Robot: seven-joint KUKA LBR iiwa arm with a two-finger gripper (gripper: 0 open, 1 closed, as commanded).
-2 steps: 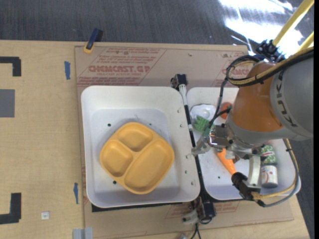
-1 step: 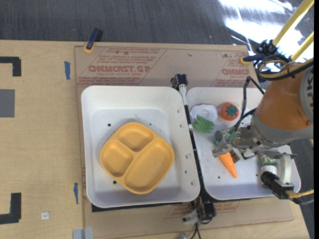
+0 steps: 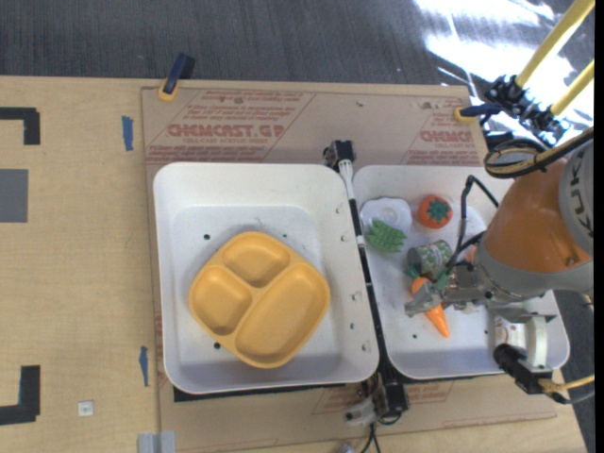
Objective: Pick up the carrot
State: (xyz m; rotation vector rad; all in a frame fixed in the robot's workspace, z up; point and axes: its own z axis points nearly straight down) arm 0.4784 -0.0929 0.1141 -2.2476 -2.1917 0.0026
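The carrot [image 3: 439, 322] is a small orange toy lying in the right bin [image 3: 472, 359], near its middle, with its tip pointing toward the front right. My gripper [image 3: 427, 300] comes in from the right and sits directly over the carrot's upper part, hiding that stretch. An orange bit [image 3: 416, 285] shows on the far side of the gripper. The carrot looks to be resting low in the bin. The arm's orange band [image 3: 533, 226] hangs above the bin's right half.
The right bin also holds a red tomato [image 3: 435, 211], a green leafy toy [image 3: 385, 236], a white piece [image 3: 387, 212] and a greenish can-like item [image 3: 430, 257]. A yellow divided plate [image 3: 260, 298] lies in the left bin [image 3: 189, 206]. Cables run along the right.
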